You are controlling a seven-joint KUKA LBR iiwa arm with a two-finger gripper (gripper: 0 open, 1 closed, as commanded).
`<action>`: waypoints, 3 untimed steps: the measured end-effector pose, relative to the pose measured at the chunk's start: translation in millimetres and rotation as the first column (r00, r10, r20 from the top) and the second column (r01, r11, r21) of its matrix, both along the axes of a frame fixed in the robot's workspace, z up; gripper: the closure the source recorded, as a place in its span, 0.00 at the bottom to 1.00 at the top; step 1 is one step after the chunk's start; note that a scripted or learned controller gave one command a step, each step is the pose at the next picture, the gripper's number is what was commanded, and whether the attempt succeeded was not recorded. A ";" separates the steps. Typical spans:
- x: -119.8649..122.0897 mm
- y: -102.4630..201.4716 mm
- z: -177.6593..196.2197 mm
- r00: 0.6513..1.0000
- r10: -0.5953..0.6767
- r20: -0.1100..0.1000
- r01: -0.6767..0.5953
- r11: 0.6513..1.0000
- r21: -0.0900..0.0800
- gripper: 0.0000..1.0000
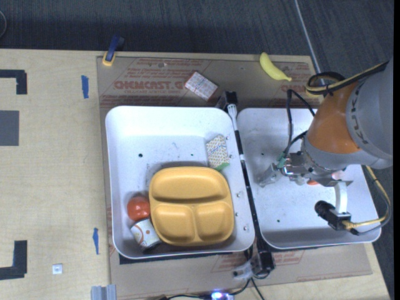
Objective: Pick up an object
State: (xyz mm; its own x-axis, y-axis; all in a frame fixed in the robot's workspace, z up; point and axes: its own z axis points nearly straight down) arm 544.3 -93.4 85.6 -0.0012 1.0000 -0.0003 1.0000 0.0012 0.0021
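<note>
Yellow plastic caught the eye first: a compartment tray [189,204] lay in the left bin [119,167], its long side running across the bin, filling most of the near half. Tucked against the tray's left edge were an orange-red ball [138,207] and, just below it, a small white-and-orange cup [144,232] lying on its side. Off the tray's upper right corner sat a small patterned packet [217,151], close to the wall that divides the two bins.

The gripper [270,174] hung low over the right bin [300,224], on the far side of that dividing wall from the tray, with the grey arm and its orange band [331,130] looming behind it. I could not tell from where I stood how its tip was set, and I saw nothing caught in it.

So everything worth picking lay to the left of the gripper, past the wall. The packet was nearest, slightly up and left; the tray next. To my mind the coming move called for a lift over the wall and a short reach leftward, and the broad tray looked a poor thing to pinch compared with the packet or ball.
</note>
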 end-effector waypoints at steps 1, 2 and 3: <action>10.0 -1.3 0.0 1.000 -0.001 0.000 0.001 1.000 -0.001 0.00; 28.2 1.3 -0.1 1.000 0.000 0.001 0.000 1.000 -0.001 0.00; -23.9 -20.4 0.4 1.000 -0.002 0.001 0.002 1.000 -0.001 0.00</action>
State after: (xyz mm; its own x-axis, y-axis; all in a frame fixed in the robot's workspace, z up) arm 520.4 -113.8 86.0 0.0004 1.0000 -0.0013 1.0000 -0.0004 0.0029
